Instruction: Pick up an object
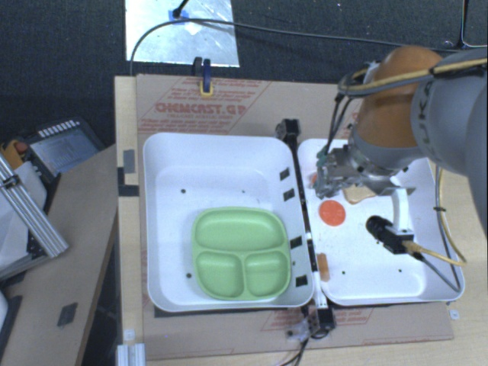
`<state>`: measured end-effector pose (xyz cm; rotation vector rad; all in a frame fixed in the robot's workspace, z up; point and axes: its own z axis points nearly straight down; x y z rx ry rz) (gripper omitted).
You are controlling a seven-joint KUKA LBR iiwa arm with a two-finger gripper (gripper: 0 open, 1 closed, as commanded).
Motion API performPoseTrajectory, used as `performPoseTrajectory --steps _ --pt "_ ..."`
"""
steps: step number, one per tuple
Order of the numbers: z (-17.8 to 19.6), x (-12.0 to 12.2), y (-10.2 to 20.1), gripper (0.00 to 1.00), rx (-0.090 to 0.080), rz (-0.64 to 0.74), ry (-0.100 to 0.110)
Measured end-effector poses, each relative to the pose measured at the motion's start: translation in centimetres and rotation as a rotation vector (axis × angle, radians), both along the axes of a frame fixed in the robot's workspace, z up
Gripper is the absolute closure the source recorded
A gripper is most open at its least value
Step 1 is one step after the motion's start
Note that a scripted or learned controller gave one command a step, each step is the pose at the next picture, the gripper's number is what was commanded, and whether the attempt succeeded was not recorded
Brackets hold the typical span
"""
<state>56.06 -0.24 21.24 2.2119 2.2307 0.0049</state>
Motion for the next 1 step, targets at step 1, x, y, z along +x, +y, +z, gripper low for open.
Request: performPoseTrajectory --steps 1 --pt "-0.58 -0.61 5.13 1.00 0.000 0.001 0.002"
